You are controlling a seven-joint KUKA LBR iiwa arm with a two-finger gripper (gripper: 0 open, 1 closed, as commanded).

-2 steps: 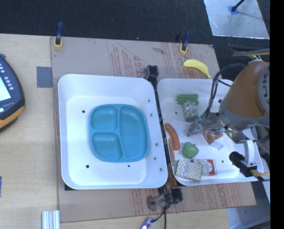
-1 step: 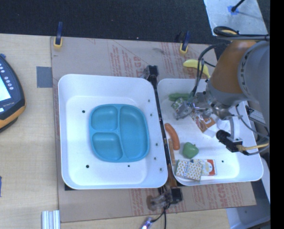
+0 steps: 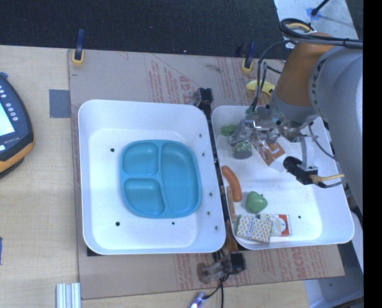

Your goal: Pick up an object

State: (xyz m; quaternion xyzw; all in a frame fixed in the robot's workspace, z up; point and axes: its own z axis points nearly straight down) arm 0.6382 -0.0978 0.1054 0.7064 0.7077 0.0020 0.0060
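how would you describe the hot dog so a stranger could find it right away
Look in the right bin, the one next to the bin holding the blue divided plate. Along its left wall lies the hot dog, a slim orange-red sausage. Its long thin shape separates it from the rounded green pepper just below.

No word, brand or number can be read anywhere. The brown cardboard sheet that lies on the bench under both bins carries faint red printing in slanted lines, along its far edge, between the two bins and along its near edge, but the letters are too small and blurred to make out. The small carton at the near edge of the right bin has a printed face in red, white and yellow, its text illegible. The handheld pendant at the bench's left edge shows a lit screen and a column of buttons, with nothing readable on them
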